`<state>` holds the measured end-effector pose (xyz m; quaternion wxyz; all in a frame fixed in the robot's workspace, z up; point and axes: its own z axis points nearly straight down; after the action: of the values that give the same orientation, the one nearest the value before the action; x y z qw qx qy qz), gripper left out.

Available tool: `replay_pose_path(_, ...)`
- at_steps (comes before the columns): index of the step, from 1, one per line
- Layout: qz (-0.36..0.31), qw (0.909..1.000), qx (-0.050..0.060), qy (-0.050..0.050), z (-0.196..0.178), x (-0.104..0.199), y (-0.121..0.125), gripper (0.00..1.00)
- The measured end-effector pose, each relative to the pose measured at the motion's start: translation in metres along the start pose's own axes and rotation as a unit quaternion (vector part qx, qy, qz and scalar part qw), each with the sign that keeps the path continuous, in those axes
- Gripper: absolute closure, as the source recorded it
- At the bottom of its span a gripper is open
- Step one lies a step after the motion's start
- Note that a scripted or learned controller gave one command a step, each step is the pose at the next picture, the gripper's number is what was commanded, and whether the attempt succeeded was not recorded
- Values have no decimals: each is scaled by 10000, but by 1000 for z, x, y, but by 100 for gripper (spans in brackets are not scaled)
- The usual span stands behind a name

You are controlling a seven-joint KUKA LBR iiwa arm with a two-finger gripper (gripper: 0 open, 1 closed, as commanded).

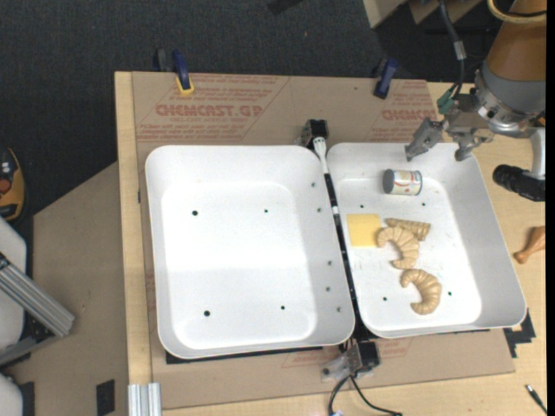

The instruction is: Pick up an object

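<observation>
Spanning the surface (pixel 260 98), two white bins sit side by side; the left bin (pixel 234 250) offers open room, while the right bin (pixel 486 258) crowds everything into its middle. Its far rim lies just under the end effector (pixel 442 146), whose fingers are spread around nothing, so a descent could clip that wall. Two croissants (pixel 414 263) nearly touch the yellow block (pixel 364 230), inviting a double grab; the small can (pixel 402 181) lies on its side and could roll.

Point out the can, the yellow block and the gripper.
can (pixel 402 181), camera view, middle of its side as it lies.
yellow block (pixel 364 230), camera view, centre of its top face.
gripper (pixel 442 144), camera view, midway between the fingertips.
</observation>
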<state>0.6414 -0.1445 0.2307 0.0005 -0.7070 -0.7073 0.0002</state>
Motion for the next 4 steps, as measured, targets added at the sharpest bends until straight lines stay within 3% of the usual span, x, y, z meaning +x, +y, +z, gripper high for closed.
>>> replay_pose_path(1,24,10000,14,-6,21,-51,-10,0)
replay_pose_path(2,-5,9999,-127,-15,120,-25,29,0)
replay_pose_path(3,-9,9999,-144,-29,127,-23,11,0)
replay_pose_path(4,-18,9997,-221,-38,109,-22,15,100)
